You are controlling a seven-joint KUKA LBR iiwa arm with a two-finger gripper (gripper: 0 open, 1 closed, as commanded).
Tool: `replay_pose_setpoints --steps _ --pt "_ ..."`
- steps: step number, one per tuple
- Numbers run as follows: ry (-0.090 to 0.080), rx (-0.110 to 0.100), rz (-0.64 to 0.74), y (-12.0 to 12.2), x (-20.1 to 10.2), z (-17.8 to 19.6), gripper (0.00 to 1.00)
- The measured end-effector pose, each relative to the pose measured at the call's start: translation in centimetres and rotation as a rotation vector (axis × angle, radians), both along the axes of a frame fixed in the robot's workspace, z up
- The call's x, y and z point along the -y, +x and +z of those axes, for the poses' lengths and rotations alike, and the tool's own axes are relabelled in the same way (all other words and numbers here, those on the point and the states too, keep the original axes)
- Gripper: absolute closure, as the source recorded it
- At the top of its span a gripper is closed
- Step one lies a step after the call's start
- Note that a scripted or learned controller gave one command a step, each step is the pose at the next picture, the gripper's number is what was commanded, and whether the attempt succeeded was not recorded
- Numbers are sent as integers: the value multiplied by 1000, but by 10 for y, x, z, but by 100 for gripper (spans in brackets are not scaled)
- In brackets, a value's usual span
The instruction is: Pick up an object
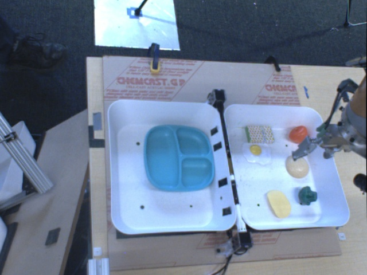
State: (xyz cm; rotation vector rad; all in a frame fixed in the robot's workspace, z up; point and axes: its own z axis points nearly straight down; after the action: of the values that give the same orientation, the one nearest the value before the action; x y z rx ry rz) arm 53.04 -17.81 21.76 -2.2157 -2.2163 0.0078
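The right bin [332, 211] holds several small objects: a speckled pad with a green edge [260, 134], a toy fried egg [256, 152], an orange-red ball [297, 134], a beige round piece [297, 168], a yellow block [279, 203] and a dark green piece [307, 195]. My gripper [308, 144] reaches in from the right edge and hangs over the bin's right side. It is between the orange-red ball and the beige piece, just above the beige one. Nothing shows as held.
A blue divided plate [178, 157] lies in the left bin [123, 211]. A black-clipped ridge [223, 159] separates the two bins. A cardboard sheet [189, 79] lies under them, with a yellow clamp [155, 66] at its far edge.
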Motion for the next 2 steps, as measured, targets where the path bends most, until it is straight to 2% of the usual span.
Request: replay_pose_setpoints --steps 1,2 --pt "-2 10 3 3 0 5 0" --pt "-2 7 1 5 2 -37 0"
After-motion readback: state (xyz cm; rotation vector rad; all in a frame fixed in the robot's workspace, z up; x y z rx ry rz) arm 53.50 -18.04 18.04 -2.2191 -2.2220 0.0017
